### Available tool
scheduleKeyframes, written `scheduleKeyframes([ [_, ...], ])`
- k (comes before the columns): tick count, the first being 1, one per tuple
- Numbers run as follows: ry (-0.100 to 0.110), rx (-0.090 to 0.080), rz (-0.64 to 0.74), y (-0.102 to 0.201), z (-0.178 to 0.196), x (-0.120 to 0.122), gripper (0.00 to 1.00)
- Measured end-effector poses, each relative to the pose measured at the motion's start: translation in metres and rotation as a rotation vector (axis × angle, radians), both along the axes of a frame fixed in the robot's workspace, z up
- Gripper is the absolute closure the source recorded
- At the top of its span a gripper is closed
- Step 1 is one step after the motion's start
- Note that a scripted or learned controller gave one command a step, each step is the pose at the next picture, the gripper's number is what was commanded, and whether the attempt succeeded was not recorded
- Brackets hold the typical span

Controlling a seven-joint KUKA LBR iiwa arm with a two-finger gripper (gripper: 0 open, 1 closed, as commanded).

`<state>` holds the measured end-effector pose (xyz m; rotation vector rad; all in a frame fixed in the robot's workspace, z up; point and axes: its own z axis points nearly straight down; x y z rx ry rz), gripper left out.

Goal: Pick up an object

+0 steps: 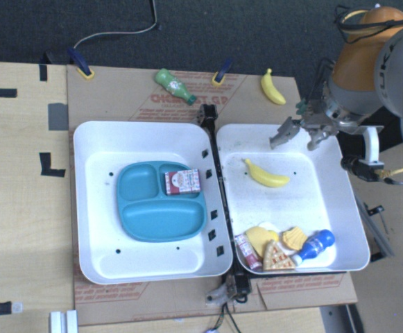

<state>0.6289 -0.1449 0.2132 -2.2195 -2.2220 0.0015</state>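
Observation:
A yellow banana point(266, 175) lies in the middle of the right bin point(333, 186). My gripper point(299, 139) hangs over the bin's far edge, up and to the right of that banana, with its two fingers spread open and nothing between them. At the bin's near edge sit a red packet point(247, 250), a yellow piece point(260, 238), a waffle-like wedge point(278, 257), a small orange piece point(293, 238) and a blue bottle point(315, 245). In the left bin point(93, 186) a blue divided plate point(161, 201) carries a small red-and-white carton point(182, 182).
Behind the bins on the cardboard lie a green bottle point(174, 86) and a second banana point(272, 89). Blue-and-yellow clamps point(81, 62) hold the board's far edge. A black divider point(212, 158) runs between the bins. The arm's orange band point(367, 44) stands at the far right.

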Motion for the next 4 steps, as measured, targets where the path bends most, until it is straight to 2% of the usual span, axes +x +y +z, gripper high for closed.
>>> scheduleKeyframes([
  [1,0.001,0.0,0.0,0.034,-0.062,0.024,0.0],
  [2,0.001,-0.001,0.0,0.025,-0.123,0.017,0.0],
  [3,0.001,-0.001,0.001,0.025,-0.114,0.017,1.0],
  [4,-0.004,0.001,0.002,0.078,-0.027,0.001,1.0],
])
